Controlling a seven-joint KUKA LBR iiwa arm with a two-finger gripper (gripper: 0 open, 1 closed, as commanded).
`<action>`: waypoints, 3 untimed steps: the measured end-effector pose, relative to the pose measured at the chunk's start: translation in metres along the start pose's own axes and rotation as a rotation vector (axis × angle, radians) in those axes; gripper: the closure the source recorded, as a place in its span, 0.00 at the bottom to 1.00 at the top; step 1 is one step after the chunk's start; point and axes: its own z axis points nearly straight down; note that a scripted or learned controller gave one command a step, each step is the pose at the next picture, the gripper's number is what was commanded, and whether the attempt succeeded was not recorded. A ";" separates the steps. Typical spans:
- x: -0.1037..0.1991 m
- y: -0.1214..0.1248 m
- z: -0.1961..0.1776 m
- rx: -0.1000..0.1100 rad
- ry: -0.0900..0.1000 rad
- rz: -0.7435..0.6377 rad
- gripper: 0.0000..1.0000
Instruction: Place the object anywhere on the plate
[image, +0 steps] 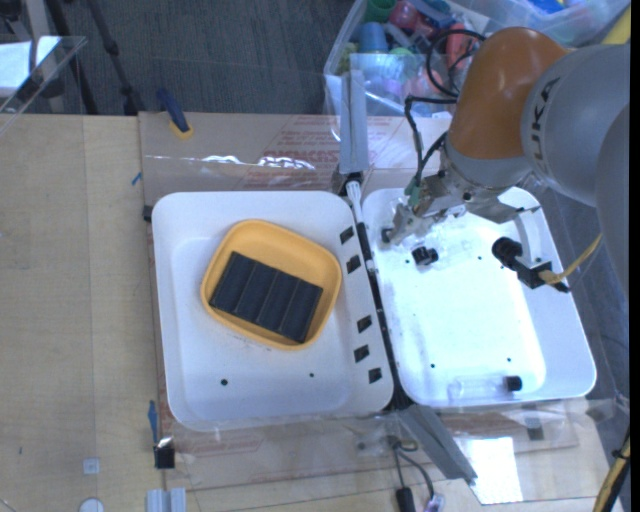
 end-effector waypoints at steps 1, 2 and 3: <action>0.016 0.013 0.000 -0.002 -0.001 -0.190 1.00; 0.033 0.010 0.000 0.001 0.001 -0.388 1.00; 0.068 0.000 0.000 0.000 0.002 -0.558 1.00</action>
